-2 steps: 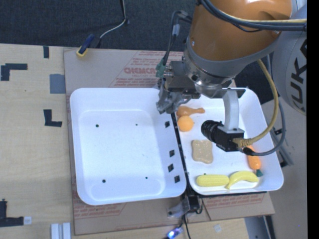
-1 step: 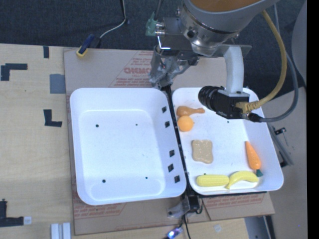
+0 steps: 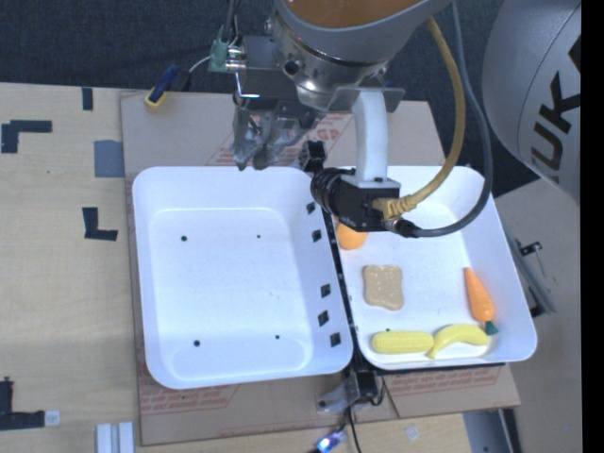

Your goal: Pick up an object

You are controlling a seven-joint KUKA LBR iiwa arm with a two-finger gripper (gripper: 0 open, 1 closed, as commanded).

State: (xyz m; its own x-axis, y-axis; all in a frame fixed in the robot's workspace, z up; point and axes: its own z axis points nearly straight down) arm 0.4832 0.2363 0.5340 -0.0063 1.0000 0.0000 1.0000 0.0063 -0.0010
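Wooden tabletop [image 3: 57, 253] carries two white bins. Right bin [image 3: 510, 291] holds a toast slice [image 3: 383, 287], carrot [image 3: 478, 293], corn cob [image 3: 400, 343], banana [image 3: 461, 340] and an orange object [image 3: 351, 238]. Claw [image 3: 257, 154] hovers over the left bin's [image 3: 160, 206] far rim; its opening cannot be told.

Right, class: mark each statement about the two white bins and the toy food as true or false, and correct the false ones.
1. The carrot lies in the right bin. True.
2. The slice of bread lies in the left bin. False: it lies in the right bin.
3. The banana lies near the right bin's front edge, beside the corn cob. True.
4. The gripper hangs over the carrot. False: it is at the left bin's back edge.
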